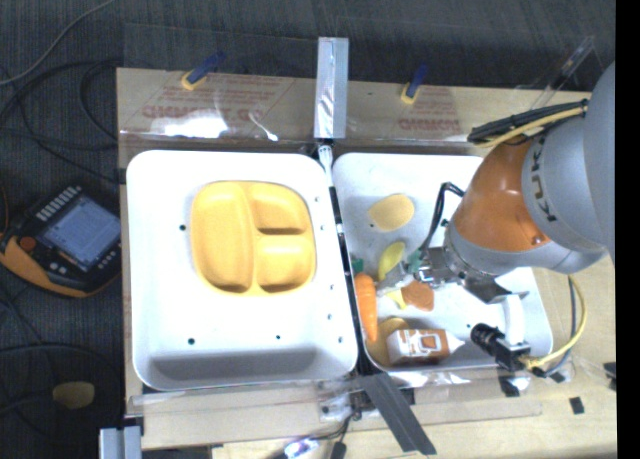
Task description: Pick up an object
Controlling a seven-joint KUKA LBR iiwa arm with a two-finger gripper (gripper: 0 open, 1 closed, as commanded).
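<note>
A pale wooden counter [480, 112] stood on dark ribbed carpet [60, 347], cables trailing across it, with a handheld control pendant [65, 237] lying to the left. The left bin [160, 347] of smooth white plastic held a glossy yellow divided tray [252, 237]. The right bin [350, 182] held a flat tan oval [391, 211], a carrot [366, 307], a small carton [418, 343] and a rounded orange piece [417, 296]. The pincer [430, 272] hung low just above that piece; its opening could not be told.
</note>
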